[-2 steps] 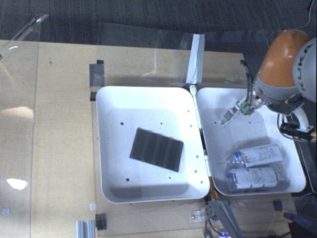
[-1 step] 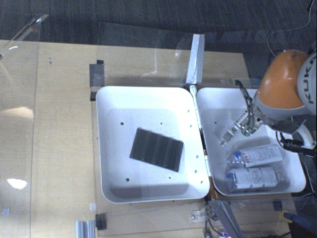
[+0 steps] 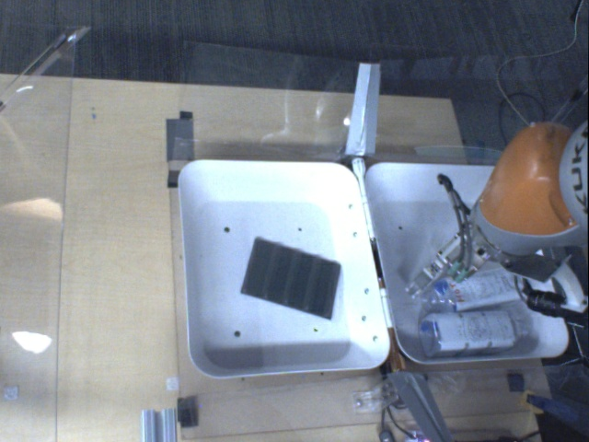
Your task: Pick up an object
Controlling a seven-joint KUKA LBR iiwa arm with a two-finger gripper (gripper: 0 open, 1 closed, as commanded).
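A dark ribbed rectangular pad (image 3: 291, 277) lies flat in the middle of the left bin (image 3: 207, 201), slightly turned. In the right bin (image 3: 405, 191), a silver can-shaped object (image 3: 474, 332) lies on its side near the front wall, with a pale bottle-like object (image 3: 483, 290) just behind it. My gripper (image 3: 440, 273) reaches down into the right bin from the right, under the orange band (image 3: 529, 187), with its tip just left of the bottle and above the can's left end. Nothing shows plainly between the fingers.
A grey upright post (image 3: 362, 109) stands at the back where the two bins meet. Black brackets (image 3: 181, 136) sit at the left bin's back corner. Cables (image 3: 552, 297) trail at the right edge. Bare wooden bench lies to the left.
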